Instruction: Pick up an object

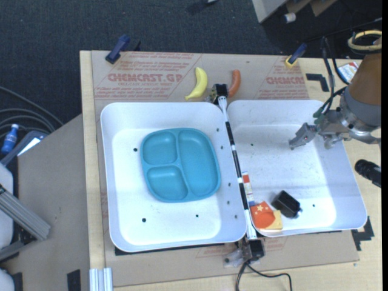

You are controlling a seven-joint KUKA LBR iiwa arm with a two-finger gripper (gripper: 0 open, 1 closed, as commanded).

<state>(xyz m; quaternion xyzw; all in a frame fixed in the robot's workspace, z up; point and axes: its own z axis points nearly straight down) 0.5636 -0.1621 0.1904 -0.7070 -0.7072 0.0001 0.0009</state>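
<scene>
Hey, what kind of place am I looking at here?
Probably a robotics lab test bench: a grey robot arm with an orange band reaches over two shallow white plastic bins on a brown protective board, with loose black cables on dark carpet beside it.

One fixed camera looks down at a slant on both white bins (121, 162).

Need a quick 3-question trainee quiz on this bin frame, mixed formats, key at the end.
1. True or false: the blue divided plate lies in the left bin.
2. Which lies nearest the right bin's front-left corner? A) black block B) orange-red piece C) banana
3. Fill in: the tool hangs over the ___ bin.

Key: 1 true; 2 B; 3 right.
</scene>
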